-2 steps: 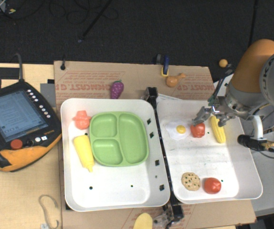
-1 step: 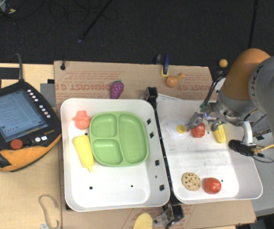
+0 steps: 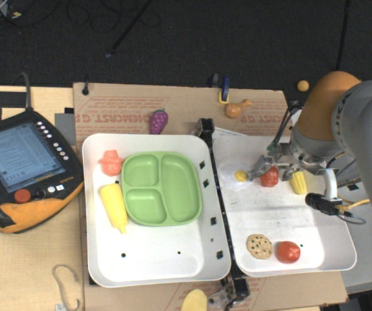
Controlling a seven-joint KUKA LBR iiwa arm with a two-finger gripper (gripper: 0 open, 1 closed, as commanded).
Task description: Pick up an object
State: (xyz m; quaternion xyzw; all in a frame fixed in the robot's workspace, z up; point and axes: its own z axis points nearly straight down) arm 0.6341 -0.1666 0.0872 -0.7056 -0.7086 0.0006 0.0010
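My gripper (image 3: 271, 173) is low in the right bin (image 3: 341, 254), near its far side, reaching in from the grey arm with the orange band (image 3: 325, 109). A small red toy tomato (image 3: 269, 178) lies on the bin floor directly under it, between the two fingers. The fingers stand slightly wider than the tomato, so the gripper looks open around it. A yellow corn piece (image 3: 298, 183) lies just right of the gripper, and a tiny yellow piece (image 3: 240, 175) lies to its left.
A cookie (image 3: 258, 245) and another red tomato (image 3: 288, 252) lie at the right bin's near side. The left bin (image 3: 147, 258) holds a green divided plate (image 3: 160, 188), a yellow toy (image 3: 114, 206) and a pink toy (image 3: 110, 163). A teach pendant (image 3: 24, 167) lies at the far left.
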